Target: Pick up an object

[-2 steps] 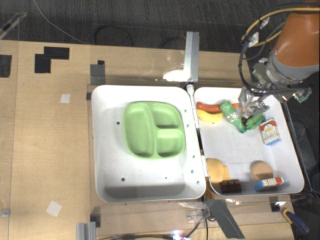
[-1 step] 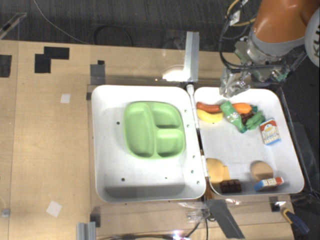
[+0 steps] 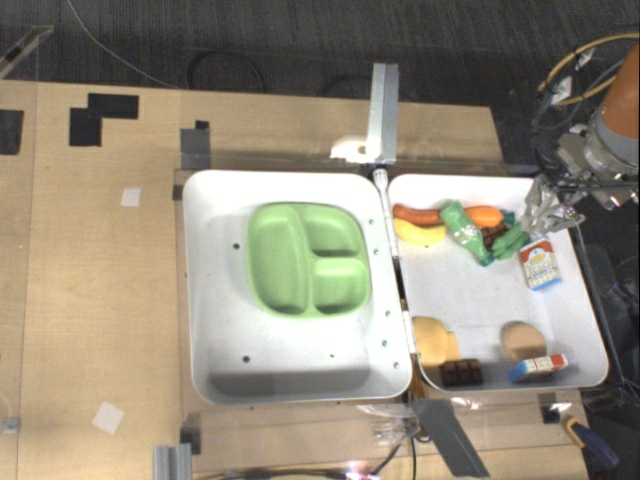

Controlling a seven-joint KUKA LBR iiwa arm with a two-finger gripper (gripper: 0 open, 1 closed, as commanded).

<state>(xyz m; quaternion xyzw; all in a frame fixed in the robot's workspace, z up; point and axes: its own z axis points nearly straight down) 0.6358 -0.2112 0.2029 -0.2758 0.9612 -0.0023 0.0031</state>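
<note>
At the three o'clock edge of the light wooden worktop [image 3: 100, 298], a grey arm with an orange band is seen reaching over the right-hand shallow white bin [image 3: 575, 313], its end effector [image 3: 548, 211] poised above that bin's one o'clock corner. Whether the end effector is released or clenched cannot be told from this slant; nothing is seen gripped by it.

Nearest to it lies a small white carton with a red and blue label [image 3: 539, 265], just toward six o'clock from the end effector, its long axis running roughly twelve to six with a slight tilt. This is judged the likeliest thing to be picked. A green crinkled packet [image 3: 472, 233] lies toward nine o'clock from the end effector, slanted from eleven to five, touching an orange rounded toy [image 3: 484, 215] and a dark brown piece [image 3: 497, 237]. Farther toward nine o'clock, a red-orange sausage shape [image 3: 417, 213] rests against a yellow banana-like toy [image 3: 420, 232].

Along the bin's six o'clock side are set a tan rounded lump [image 3: 433, 338], a dark chocolate-coloured block [image 3: 462, 373], a brown bun-like round [image 3: 523, 341] and a small blue, white and red box [image 3: 538, 366], all well apart from the end effector.

The left-hand white bin [image 3: 215, 268] carries a pale green divided plastic tray [image 3: 306, 258].

A short descent toward six o'clock is judged to be what the pick calls for.
</note>
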